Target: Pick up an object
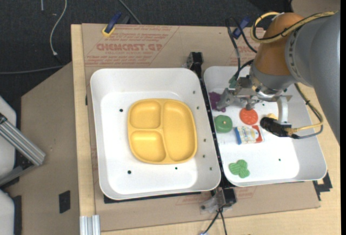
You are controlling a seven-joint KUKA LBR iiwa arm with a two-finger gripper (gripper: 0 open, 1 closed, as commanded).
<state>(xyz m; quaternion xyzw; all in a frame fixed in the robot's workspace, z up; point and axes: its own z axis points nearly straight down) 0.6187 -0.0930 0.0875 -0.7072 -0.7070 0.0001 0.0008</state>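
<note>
Arm reaches in from the right over the right bin. Its gripper hangs just above an orange-red round piece; whether it is apart or together cannot be told. Nearby lie a green disc, a green leafy piece and a purple piece. The left bin holds a yellow divided plate.

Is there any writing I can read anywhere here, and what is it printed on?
"CHEMCAST G.P": large red letters on the brown board under the two white bins, behind the left bin.
A smaller red line beneath it is too blurred to read.
The small blue, white and red packet in the right bin may carry print, but it is too small to read.
</note>
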